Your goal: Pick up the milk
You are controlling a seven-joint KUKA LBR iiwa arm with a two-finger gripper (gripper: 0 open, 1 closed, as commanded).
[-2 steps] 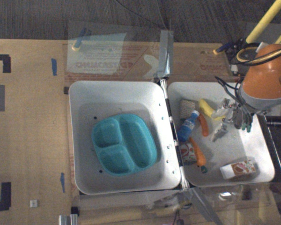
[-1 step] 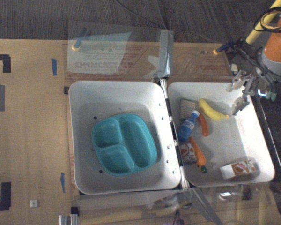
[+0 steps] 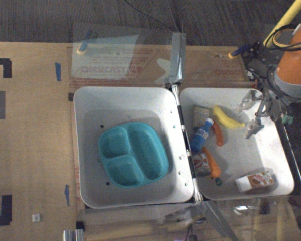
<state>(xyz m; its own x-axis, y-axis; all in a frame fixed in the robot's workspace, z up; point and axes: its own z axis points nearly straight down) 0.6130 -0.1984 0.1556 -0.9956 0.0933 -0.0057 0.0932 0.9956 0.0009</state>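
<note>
The small white-and-red milk carton (image 3: 256,181) lay on its side in the right white bin's (image 3: 286,185) near corner. The end effector (image 3: 255,115), seemingly open and empty, hung well apart beside the yellow banana (image 3: 227,118), which it risked grabbing instead.

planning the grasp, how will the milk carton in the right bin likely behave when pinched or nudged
The milk carton lies on its side near the right bin corner, so it probably won't roll. It looks boxy and small, likely light, and may slide on the smooth floor. The gripper hangs well short of it.
</note>
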